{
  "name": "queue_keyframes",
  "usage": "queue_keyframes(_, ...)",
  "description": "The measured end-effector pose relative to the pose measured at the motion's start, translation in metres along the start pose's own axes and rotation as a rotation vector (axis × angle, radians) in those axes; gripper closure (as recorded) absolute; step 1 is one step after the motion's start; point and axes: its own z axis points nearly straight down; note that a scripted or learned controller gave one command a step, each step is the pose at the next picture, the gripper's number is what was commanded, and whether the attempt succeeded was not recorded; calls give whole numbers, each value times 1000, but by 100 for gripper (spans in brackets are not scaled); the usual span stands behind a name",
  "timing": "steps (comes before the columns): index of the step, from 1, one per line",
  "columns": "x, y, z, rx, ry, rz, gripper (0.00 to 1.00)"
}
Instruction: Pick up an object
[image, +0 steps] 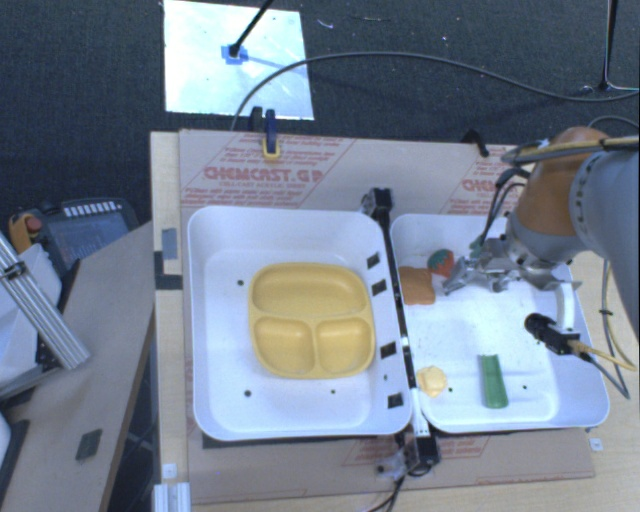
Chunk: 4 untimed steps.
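Two white bins side by side on the bench. Left bin carries a yellow divided tray. Right bin has the loose items: an orange block against the left wall, a small red-and-green piece just beside it near the back, a pale yellow lump at the front left, and a green bar toward the front middle.

The gripper is low in the back of the right bin, near the red-and-green piece and the orange block. Fingers look narrowly parted with nothing between them, but they are small and blurred here, so I cannot tell for sure.

Risks, as I judge them:
- Red-and-green piece and orange block sit close together, so a close could catch both or nudge one and grab neither.
- Both lie near the bin's left wall and back corner; a finger could hit the wall or the divider before reaching round the item.
- Small rounded piece may squirt out as the fingers close.
- Green bar and yellow lump are well apart from the gripper, safe from knocks.
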Motion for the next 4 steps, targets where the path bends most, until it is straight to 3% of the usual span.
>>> queue_keyframes(1,-1,2,-13,-6,-1,0,100)
queue_keyframes(4,-5,2,-196,-9,-3,-4,100)
